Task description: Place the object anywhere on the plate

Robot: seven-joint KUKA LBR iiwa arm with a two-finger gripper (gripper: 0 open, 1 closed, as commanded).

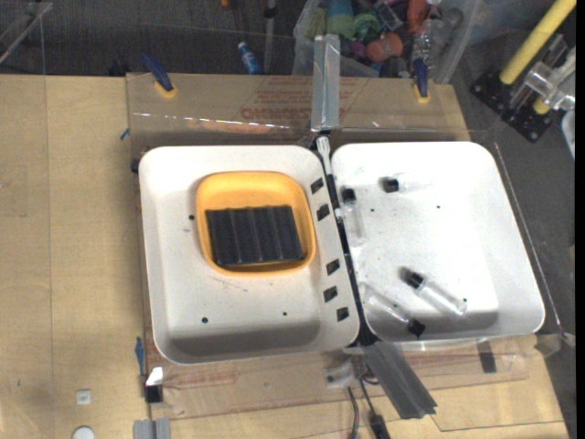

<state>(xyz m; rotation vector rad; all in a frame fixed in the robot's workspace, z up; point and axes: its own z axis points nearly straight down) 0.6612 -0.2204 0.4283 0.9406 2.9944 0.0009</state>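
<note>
Bins first: left bin (174, 273) carries the orange plate (251, 183), right bin (466, 208) sits touching it along the divider. On the plate, a black ribbed block (254, 234) lies flat, fully inside the rim, a bit toward the near edge. I take that as the task obj, so placement looks done. Gripper state: can't tell from my feed. To do this step well I'd lift straight up, no sideways drag, so the block isn't nudged off, then check it's settled. Right bin has a clear tube w/ black cap (430, 288), another tube (388, 314) near the front wall, and a small black piece (390, 185). All well apart from the plate, so leave alone.
</note>
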